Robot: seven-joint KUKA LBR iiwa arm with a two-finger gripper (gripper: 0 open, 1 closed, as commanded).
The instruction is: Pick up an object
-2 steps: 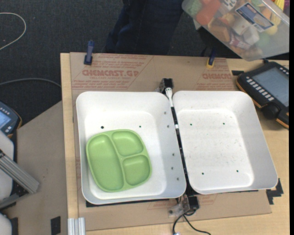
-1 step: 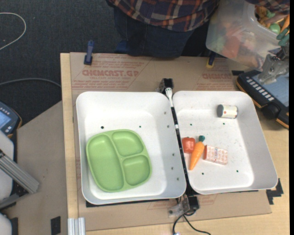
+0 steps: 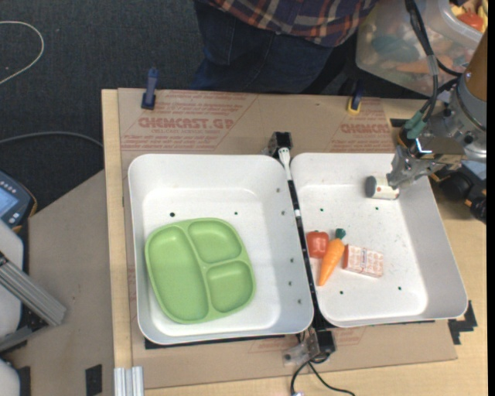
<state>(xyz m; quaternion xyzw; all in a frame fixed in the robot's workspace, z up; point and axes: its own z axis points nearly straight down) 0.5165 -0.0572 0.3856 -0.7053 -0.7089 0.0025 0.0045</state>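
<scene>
In the right bin [image 3: 433, 255] a small white object with a grey end [image 3: 379, 188] lies near the far wall. My gripper [image 3: 401, 175] hangs right beside it, at its right end, reaching in over the bin's far right corner. Whether it touches the object is hidden by the wrist. Nearer the front lie a red toy vegetable [image 3: 317, 244], an orange carrot with a green top [image 3: 330, 260] and a pink-and-white wrapped wafer [image 3: 363, 261], close together by the bin's left wall.
The left bin [image 3: 155, 186] holds a green divided plate [image 3: 199, 268] in its front left part. A black divider strip [image 3: 294, 205] runs between the bins. A person in a plaid shirt [image 3: 278, 19] stands behind the bench.
</scene>
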